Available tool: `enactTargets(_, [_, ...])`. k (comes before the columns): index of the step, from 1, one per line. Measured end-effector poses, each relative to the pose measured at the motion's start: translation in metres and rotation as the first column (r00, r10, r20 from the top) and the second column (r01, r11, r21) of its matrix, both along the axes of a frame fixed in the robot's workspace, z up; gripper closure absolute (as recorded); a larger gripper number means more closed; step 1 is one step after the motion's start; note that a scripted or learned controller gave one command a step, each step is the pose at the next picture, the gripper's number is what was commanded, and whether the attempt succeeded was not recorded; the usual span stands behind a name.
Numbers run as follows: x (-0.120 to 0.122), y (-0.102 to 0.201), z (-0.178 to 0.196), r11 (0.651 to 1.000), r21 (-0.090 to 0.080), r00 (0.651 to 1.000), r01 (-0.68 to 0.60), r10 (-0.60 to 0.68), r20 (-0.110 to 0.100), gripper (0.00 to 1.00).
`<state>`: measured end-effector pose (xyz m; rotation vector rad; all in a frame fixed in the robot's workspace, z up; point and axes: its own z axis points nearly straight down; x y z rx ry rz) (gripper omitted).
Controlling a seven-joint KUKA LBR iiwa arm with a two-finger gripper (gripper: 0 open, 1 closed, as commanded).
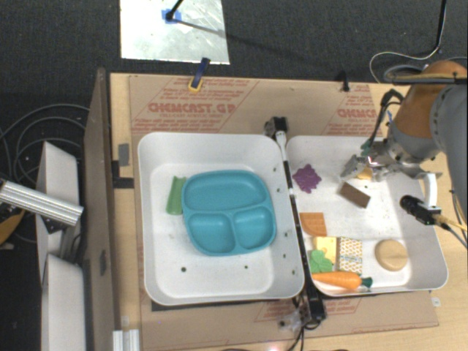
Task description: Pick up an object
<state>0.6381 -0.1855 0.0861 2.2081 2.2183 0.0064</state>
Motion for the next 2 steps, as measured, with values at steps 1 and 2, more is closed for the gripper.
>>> enactTargets(1, [-0.021,0.025,-0.002,1.0,0.006,1.0,-0.001,0.001,-0.011,0.0])
enactTargets(2, [-0.02,0.023,0.01,1.0,0.004,1.0,-0.004,0.004,-0.006,1.0])
